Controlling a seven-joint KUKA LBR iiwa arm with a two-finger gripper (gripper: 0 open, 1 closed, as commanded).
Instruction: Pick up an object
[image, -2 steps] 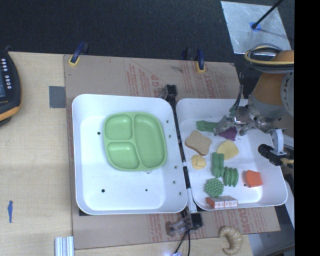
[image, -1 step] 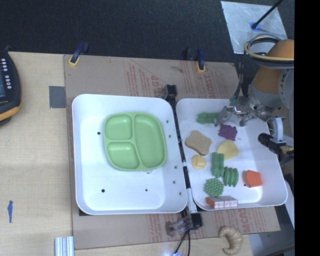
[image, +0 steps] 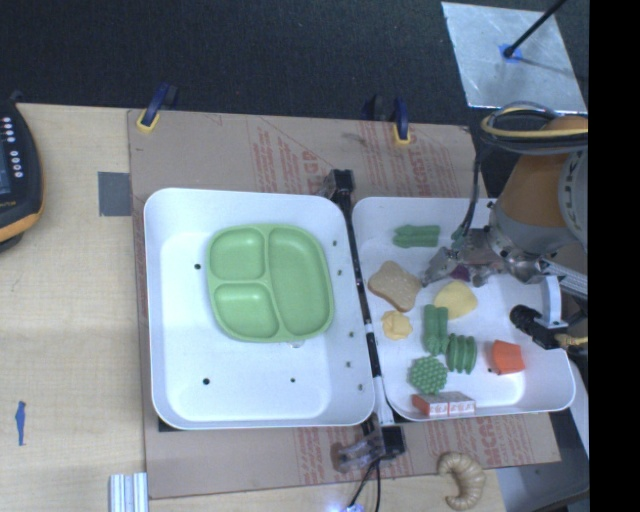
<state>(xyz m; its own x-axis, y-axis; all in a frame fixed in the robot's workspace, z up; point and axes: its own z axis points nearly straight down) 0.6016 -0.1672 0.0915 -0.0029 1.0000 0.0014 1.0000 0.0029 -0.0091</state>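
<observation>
Camera view: the grey KUKA arm with its orange band (image: 535, 190) reaches in from the right over the right-hand shallow white bin (image: 560, 395), its gripper (image: 458, 268) low among the toy food.
Pincer: metal parts show near the bin's middle, but whether it is released or clenched I cannot tell; nothing is visibly grasped.
Task's things: candidates all lie in the right bin: a tan bread-slice piece (image: 394, 286), a pale yellow rounded lump (image: 456, 298) just beside the gripper, a small yellow piece (image: 397, 324), a dark green oblong piece (image: 416, 236), two ribbed green pieces (image: 447, 340), a round knobbly green piece (image: 428, 375), an orange-red block (image: 507, 357) and a red-and-white flat packet (image: 443, 404).
Why so placed: the loose scatter appears meant to leave room around each piece for a grasp from above.
Left bin: the other white bin (image: 170, 395) bears a light green three-compartment plastic plate (image: 270, 282), seemingly the receiving side.
Hidden: the wrist covers part of the right bin's upper right; a purple scrap beneath the gripper is too small to identify.
Off the bins: a tan curled croissant-shaped toy (image: 462, 478) lies on the bench.
</observation>
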